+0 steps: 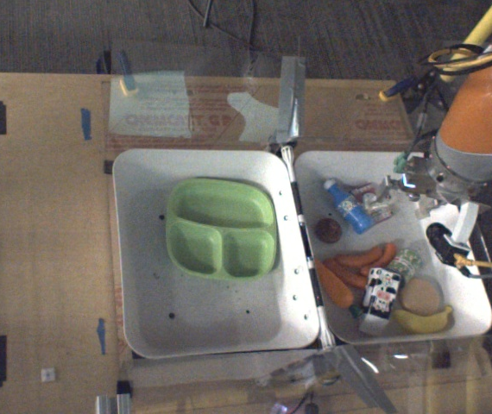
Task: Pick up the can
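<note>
Hovering just beside the blue bottle in the white bin on the view's right, the gripper, open or closed I cannot tell, has the small greenish can nearby toward the view's bottom, slightly rightward, against the carrots.

A single fixed camera hangs above the counter, looking down at a slight slant from a middling height. Its frame takes in both white bins, the left bin and the right bin, with the arm entering at the right edge, dark floor along the top.
</note>
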`<state>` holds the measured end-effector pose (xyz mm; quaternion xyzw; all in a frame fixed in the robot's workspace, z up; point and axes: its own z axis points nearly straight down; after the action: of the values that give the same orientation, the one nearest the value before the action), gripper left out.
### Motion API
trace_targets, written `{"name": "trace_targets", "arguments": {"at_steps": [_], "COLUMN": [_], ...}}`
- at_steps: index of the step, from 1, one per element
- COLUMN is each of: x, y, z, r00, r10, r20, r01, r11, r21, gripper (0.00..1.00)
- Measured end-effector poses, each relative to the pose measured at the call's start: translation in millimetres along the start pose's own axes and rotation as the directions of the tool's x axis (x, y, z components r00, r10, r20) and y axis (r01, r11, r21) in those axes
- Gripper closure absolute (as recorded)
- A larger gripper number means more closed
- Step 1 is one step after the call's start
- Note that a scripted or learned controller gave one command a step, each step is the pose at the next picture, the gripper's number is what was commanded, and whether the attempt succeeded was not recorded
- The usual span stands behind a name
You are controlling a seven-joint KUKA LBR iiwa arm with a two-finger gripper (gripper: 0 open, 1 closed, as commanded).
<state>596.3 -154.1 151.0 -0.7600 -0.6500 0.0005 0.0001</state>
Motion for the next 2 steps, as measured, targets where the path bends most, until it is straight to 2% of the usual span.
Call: {"name": "trace_targets", "arguments": {"at_steps": [1,2], "x": [-50.5,-57.5], "y": [-7.8,-66.8], "z": [58.9,64.8], "r00": [1.000,0.998], "r10": [0.020,0.064], "r20": [-0.005,-0.008], "r01": [-0.020,-0.064], "r11": [1.000,0.998], "r21": [0.000,-0.002], "gripper": [0.00,0.00]}}
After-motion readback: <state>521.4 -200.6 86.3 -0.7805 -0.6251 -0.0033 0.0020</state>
